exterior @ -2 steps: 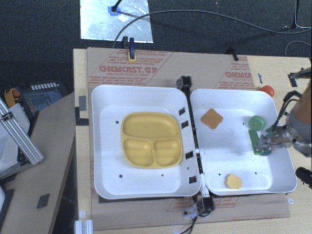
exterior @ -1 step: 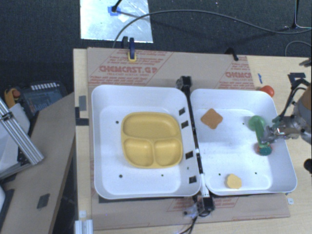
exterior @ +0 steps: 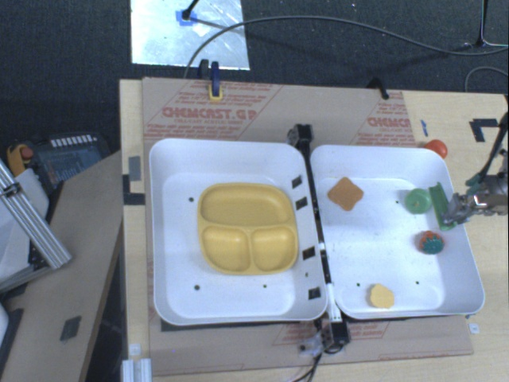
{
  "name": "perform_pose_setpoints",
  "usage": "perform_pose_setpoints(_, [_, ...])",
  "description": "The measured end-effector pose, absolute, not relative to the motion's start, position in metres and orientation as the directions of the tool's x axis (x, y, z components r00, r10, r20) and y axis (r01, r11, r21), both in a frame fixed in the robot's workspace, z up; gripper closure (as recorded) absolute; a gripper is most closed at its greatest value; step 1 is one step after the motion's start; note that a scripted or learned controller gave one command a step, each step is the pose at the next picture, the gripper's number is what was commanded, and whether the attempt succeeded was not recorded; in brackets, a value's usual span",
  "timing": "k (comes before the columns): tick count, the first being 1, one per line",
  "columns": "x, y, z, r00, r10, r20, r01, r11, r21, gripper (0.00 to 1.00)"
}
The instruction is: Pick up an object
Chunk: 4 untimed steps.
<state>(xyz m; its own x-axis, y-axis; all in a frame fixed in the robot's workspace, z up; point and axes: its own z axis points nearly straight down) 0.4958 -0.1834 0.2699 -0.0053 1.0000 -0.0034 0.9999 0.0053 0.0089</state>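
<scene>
We see two shallow white bins side by side on the bench (exterior: 262, 102), which is covered with brown printed board. The left bin (exterior: 171, 237) carries a yellow compartment tray (exterior: 246, 228) with one long section at the top and two smaller ones below, lying flat near the bin's middle. The right bin (exterior: 398, 293) holds the loose objects: an orange-brown flat piece (exterior: 346, 193) towards its upper left, a green round object (exterior: 417, 201) near the right side, a small teal and red object (exterior: 431, 243) below that, and a yellow piece (exterior: 382, 296) close to the lower edge. An orange-red ball (exterior: 435, 147) sits at the bin's top right corner, at or just outside the rim; we cannot tell which. The claw (exterior: 448, 213) comes in from the right over the right rim of that bin, with a green strip-like part just beside the green round object and just above the teal and red one. We cannot tell how its jaws stand, and we see nothing clearly gripped. The objects all lie well apart from one another on the bin floor.
</scene>
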Motion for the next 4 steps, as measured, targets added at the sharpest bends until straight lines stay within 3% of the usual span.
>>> perform_pose_setpoints(1, [0.497,-0.184,0.274,-0.005,1.0,-0.001,1.0,0.005,0.004,1.0])
perform_pose_setpoints(2, [0.514,-0.131,0.263,-0.01,1.0,0.001,1.0,0.01,0.002,1.0])
perform_pose_setpoints(4, [0.567,-0.037,0.27,-0.01,1.0,0.002,1.0,0.01,0.004,1.0])
